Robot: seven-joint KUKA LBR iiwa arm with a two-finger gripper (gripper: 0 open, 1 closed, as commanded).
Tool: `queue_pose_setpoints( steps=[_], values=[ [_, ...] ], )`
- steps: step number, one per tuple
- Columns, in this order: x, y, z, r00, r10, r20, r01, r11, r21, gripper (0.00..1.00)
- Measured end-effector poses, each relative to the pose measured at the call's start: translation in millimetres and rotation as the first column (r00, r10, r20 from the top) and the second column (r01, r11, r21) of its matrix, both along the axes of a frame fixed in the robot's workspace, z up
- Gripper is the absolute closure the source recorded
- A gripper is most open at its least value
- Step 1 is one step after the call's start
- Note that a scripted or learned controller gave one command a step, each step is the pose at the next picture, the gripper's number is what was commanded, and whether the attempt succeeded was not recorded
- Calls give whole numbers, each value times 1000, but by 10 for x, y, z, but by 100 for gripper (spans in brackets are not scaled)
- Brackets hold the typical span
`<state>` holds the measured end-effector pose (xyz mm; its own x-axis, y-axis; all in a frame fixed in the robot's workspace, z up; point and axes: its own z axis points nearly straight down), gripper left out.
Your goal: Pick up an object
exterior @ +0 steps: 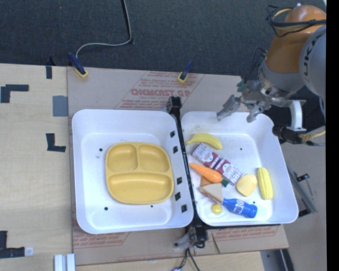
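Observation:
My gripper [239, 113] hangs over the far rim of the right bin [286, 190], its two grey fingers spread open with nothing between them. Below it in that bin lie a banana [205, 140], a red-and-white packet [215, 163], a carrot [207, 173], a sandwich wedge [212, 190], a blue bottle [240, 207], a pale yellow round piece [246, 185] and a corn cob [265, 183]. The banana is the nearest object, a little to the gripper's lower left.
The left bin [85, 159] holds a yellow divided plate [140, 172]. A black divider clamp [175, 106] sits between the bins. Two yellow-blue clips [77, 64] pin the cardboard at the back. The arm's orange band [296, 16] is at top right.

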<state>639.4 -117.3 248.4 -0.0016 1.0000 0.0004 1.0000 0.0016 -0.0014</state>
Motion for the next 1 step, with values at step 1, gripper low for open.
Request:
queue_pose_setpoints(
  steps=[1],
  values=[
    [194, 40, -1303, 1000, 0, -3, 0, 1000, 0, 0]
  ],
)
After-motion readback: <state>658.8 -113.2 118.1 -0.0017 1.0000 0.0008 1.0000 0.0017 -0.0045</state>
